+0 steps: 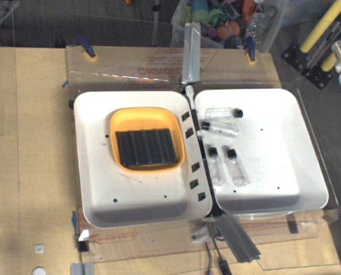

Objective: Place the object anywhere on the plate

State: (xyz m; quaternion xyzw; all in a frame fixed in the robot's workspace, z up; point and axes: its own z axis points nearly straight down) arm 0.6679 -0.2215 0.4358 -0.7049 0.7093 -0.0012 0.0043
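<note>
— Where do we stand with the object?

— We see a black ribbed block [146, 146] lying flat on the orange plate [120, 122], inside its rim and towards its near edge. The plate sits in the left bin [95, 182]. If that block is the object meant, we judge the placing done: it rests wholly on the plate, with no part over the rim.

— And the jaws?

— We cannot tell how they stand, spread or pressed together, so we cannot place anything relative to them. We go by the side the arm reaches in from instead. The right bin [279, 153] is on that side, and the plate's bin lies beyond it.

— What is in the right bin?

— Four clear vials with black caps, all on their sides. Two lie crosswise, the upper one [222, 114] just beside the lower one [219, 128]. Two more, [216, 166] and [235, 168], lie lengthwise next to each other. All four crowd the wall shared with the left bin. We think round vials roll until a wall stops them.

— Could one of those be the object?

— We cannot rule it out. Then the block would take up much of the plate's floor, leaving mostly the far strip. Both bins sit square on the wooden worktop [27, 153].
</note>
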